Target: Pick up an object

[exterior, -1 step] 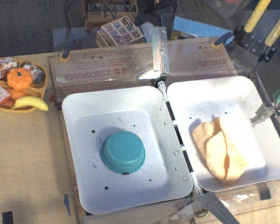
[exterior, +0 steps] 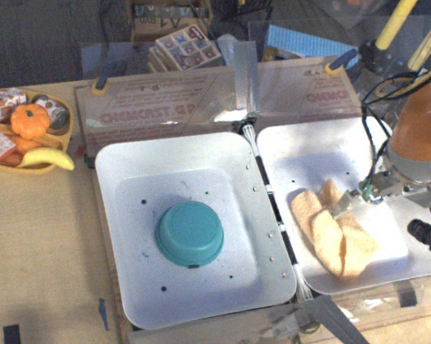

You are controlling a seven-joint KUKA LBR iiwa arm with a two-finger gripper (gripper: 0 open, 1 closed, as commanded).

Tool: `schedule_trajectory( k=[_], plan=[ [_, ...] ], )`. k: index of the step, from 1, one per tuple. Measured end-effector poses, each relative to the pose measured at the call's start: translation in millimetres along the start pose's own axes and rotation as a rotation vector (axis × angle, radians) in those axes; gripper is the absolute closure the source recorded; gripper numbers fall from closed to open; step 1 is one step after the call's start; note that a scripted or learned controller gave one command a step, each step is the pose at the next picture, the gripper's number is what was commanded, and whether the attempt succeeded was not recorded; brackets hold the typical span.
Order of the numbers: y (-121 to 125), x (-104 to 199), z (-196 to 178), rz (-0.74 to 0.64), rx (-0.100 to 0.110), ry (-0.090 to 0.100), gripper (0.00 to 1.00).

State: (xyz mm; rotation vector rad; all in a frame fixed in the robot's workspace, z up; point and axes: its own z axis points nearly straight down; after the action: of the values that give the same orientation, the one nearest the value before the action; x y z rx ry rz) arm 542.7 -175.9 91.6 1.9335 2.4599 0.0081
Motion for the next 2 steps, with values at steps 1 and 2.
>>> schedule_trajectory(
  k=[1,2],
  plan=[
    [0.1,-2.5,-11.0,0.007,-0.004,0.000,1.00],
    [-0.2,-3.0,-11.0,0.007,-0.004,-0.001,0.00]
  ],
)
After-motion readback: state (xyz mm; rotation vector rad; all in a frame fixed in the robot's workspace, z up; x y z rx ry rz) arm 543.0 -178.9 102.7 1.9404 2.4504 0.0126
